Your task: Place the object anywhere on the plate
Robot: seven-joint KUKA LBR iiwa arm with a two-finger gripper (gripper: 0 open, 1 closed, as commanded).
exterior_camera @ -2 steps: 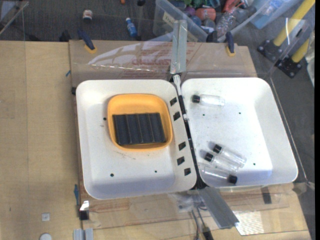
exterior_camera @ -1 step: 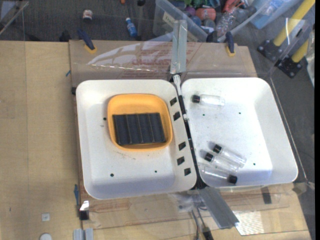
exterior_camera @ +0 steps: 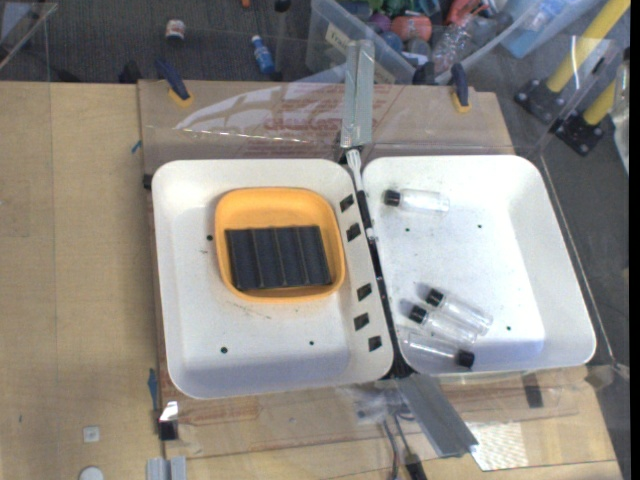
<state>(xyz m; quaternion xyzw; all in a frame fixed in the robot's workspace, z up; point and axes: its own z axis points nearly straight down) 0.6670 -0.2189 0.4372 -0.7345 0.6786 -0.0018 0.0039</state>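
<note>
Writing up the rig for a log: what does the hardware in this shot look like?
From this frame I can only describe the bench hardware. Two shallow white bins with rounded corners, left and right, meet at a divider carrying black tabs. The left holds an orange plate with a dark ribbed insert; the right, clear vials with black caps.

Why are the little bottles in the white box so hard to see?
In the camera view, the clear vials are see-through against the bright right bin, so mostly their black caps stand out; the view is a bit soft, and the clear sheet behind the bins shows streaky glare. The orange plate with its dark insert reads clearly.
</note>
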